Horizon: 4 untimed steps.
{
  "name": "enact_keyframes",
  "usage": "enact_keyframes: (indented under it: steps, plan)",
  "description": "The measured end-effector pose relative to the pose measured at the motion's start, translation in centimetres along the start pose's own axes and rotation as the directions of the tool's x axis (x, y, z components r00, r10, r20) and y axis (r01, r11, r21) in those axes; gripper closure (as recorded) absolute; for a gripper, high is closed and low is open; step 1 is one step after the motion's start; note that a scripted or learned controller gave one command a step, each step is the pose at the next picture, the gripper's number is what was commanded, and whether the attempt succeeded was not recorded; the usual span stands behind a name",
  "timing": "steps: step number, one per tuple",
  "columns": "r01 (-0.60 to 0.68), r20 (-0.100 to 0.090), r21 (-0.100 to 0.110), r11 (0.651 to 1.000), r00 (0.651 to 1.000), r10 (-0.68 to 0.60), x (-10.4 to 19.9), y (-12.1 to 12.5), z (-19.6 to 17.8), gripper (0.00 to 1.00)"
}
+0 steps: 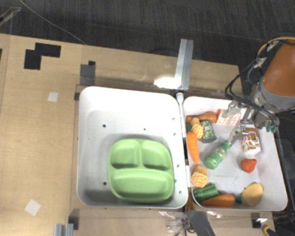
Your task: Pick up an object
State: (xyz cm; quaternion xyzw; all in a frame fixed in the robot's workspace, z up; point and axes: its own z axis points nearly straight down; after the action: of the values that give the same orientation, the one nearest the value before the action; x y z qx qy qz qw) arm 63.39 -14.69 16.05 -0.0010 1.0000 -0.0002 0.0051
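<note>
End effector (244,122) above cluttered right bin (280,174) — green bottle (217,155), carton (251,140) beside it — finger state unclear.

No legible text anywhere. Printed red-and-white packaging on the small carton (251,140) at about three o'clock in the right bin (280,174), and on the packet (230,117) at about one o'clock, but too small and blurred to read.

The arm (288,70) reaches in from the right, its gripper (246,129) pointing down
</note>
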Motion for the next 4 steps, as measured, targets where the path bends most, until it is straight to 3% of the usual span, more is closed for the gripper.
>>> enact_keyframes:
  steps: [1, 2, 3, 4]
  plan:
    - [-0.011, 0.005, 0.003, 1.000, 1.000, 0.011, 1.9, -6.0, 7.1, 0.00]
    - [-0.163, 0.003, 0.002, 0.987, 0.987, 0.163, 7.2, -5.8, 7.1, 0.00]
    - [-0.078, 0.006, 0.002, 0.997, 0.997, 0.078, 7.2, -1.8, 7.0, 0.00]
    - [-0.085, 0.006, 0.000, 0.996, 0.996, 0.085, 6.4, 4.4, 6.9, 0.00]
